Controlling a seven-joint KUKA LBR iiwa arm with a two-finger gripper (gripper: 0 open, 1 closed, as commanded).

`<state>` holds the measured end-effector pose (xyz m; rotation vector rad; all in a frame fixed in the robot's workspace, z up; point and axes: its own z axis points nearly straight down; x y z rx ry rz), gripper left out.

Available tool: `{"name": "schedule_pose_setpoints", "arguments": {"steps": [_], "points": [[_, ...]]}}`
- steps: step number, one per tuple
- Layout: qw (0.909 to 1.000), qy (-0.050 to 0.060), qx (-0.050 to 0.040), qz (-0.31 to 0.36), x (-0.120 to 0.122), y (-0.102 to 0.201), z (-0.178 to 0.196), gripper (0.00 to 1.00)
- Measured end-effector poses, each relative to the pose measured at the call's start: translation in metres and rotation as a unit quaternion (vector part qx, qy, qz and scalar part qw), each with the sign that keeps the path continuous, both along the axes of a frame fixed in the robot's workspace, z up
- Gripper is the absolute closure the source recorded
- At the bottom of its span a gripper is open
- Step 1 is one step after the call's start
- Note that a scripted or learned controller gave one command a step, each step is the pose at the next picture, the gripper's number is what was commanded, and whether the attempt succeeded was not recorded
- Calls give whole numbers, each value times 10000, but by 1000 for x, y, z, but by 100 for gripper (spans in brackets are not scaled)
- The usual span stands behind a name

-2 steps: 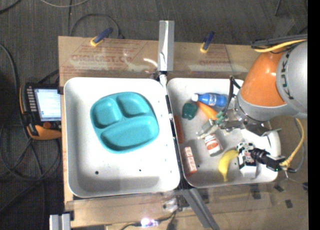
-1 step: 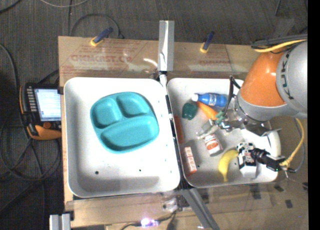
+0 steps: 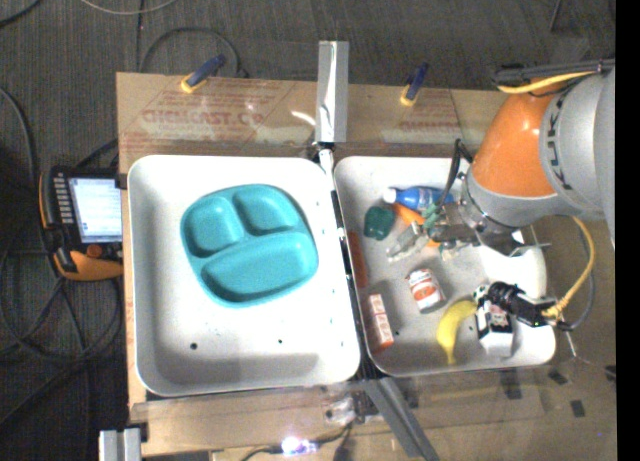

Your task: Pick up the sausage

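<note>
So the end effector (image 3: 432, 229) is down in the upper middle of the right bin (image 3: 540, 354), hanging off the grey arm with the orange band (image 3: 515, 159) that comes in from the right. Honestly can't tell how it's set; it's just a tangle of metal and shine there. It sits right in a little cluster: a white bottle with a blue middle (image 3: 415, 196) lying on its side just above it, something orange (image 3: 408, 215) poking out under the bottle, and a dark teal round thing (image 3: 379, 221) just to its left.

The sausage (image 3: 380, 318) is well away from that, down in the lower left of the same bin, lying flat close to the left wall: reddish-brown stick with a light label. Nothing is touching it.

Between the two there's a small red and white can (image 3: 425, 289) on its side. Further right and down, a banana (image 3: 453, 329) curves along the floor of the bin, next to a black and white object (image 3: 497, 317) near the lower right corner.

The left bin (image 3: 150, 349) has a turquoise divided plate (image 3: 250, 242) sitting in it. Both bins rest on the bench (image 3: 230, 114), with a handheld pendant (image 3: 85, 219) off its left edge.
</note>
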<state>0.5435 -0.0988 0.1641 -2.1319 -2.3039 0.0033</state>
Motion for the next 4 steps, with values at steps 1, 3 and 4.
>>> {"name": "schedule_pose_setpoints", "arguments": {"steps": [1,3,4], "points": [[9994,0,-13,-353,9,73,18,0],[9998,16,-26,-181,-5,91,26,100],[9998,33,-29,-173,-4,91,34,100]]}}
